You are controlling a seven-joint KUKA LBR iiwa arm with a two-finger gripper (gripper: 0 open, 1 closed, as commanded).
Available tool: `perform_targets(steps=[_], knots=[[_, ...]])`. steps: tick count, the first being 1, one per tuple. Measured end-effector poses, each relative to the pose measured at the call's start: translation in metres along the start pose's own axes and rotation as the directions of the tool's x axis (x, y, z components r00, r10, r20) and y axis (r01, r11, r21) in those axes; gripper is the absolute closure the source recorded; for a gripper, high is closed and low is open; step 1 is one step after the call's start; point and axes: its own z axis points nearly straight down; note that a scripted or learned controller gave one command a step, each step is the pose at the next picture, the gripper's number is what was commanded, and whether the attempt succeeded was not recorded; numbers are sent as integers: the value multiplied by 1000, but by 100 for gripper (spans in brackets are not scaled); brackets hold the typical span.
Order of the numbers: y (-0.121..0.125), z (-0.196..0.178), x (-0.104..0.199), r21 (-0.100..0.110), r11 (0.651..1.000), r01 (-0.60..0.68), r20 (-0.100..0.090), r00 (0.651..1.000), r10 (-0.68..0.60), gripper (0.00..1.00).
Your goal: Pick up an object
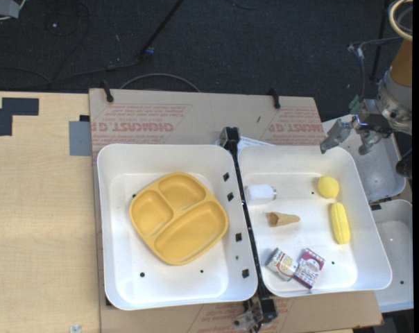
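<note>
My gripper [349, 139] hangs over the far right corner of the right bin [365, 186], its two fingers spread apart with nothing between them. Below it in that bin lie a round yellow lemon [327, 186] and a long yellow corn cob [340, 222]. Toward the bin's middle are a tan wedge-shaped piece [284, 219] and a small white object [260, 192]. Two small packets sit near the front edge, one pale [281, 263] and one dark red and white [309, 268].
The left bin [119, 186] holds a yellow divided plate [180, 217]. A black divider [238, 214] runs between the bins. Brown cardboard [195, 120] lies under both bins, and a wooden bench top [36, 214] stretches to the left.
</note>
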Motion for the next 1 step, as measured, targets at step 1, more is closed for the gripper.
perform_targets(steps=[1], knots=[[2, -8, 0, -11, 1000, 2, 2, 1000, -2, 0]])
